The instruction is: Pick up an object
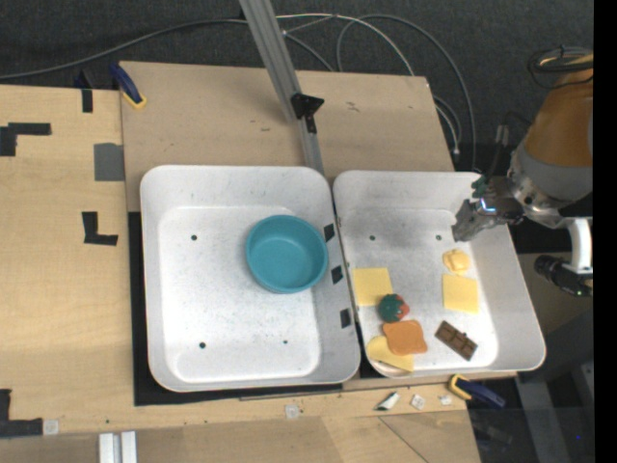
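Observation:
My gripper point(469, 224) hangs over the right bin's far right side, just above a small yellow piece point(456, 259). Below that piece lies a yellow square point(461, 293). Further left in the same bin sit another yellow square point(372, 285), a small green and red ball point(390, 307), an orange slab point(404, 337) on a pale yellow piece point(387, 357), and a brown chocolate bar point(455, 340). The fingers are dark and small against the bin wall, and nothing shows between them.
A blue bowl point(285, 253) stands in the left bin point(183, 258). The right bin point(405, 210) has bare floor in its upper half. A grey metal pole point(280, 56) slants down to the gap between the bins. Cables run behind the bench.

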`<action>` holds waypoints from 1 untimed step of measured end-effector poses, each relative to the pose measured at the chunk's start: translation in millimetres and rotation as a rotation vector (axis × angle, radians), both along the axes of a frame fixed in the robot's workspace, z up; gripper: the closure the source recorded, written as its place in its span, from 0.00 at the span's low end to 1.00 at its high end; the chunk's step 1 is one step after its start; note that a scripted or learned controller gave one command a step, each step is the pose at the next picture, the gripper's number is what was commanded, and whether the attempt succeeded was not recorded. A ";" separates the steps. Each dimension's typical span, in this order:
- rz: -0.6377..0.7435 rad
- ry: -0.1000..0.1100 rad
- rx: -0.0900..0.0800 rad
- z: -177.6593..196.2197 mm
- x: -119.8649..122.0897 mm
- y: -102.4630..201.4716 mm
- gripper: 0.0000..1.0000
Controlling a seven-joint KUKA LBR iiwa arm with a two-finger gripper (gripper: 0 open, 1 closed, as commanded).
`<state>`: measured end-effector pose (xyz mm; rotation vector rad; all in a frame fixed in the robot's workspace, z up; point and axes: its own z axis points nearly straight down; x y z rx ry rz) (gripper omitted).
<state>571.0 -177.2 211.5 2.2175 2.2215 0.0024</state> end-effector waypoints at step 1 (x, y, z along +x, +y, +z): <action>0.006 0.003 0.003 1.2 22.9 58.4 1.00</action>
